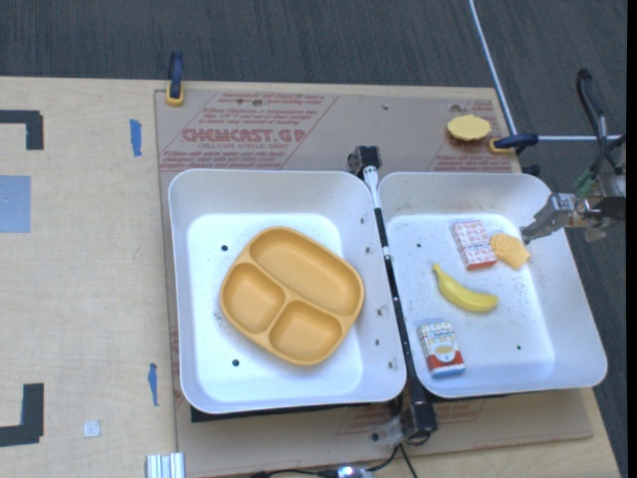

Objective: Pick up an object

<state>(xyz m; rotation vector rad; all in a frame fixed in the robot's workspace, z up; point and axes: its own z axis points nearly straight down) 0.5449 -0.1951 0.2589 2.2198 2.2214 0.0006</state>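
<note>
Banana [465, 292] lies mid right bin [572, 352], beside a cracker [511, 251] near the end effector [542, 227], whose grip I cannot tell, so a slanted reach may nudge things aside.

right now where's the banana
The banana lies in the right-hand bin, near its middle, just below the red-and-white packet and above the small carton.

Claw [542, 229] low at right edge, angled leftward.
</note>
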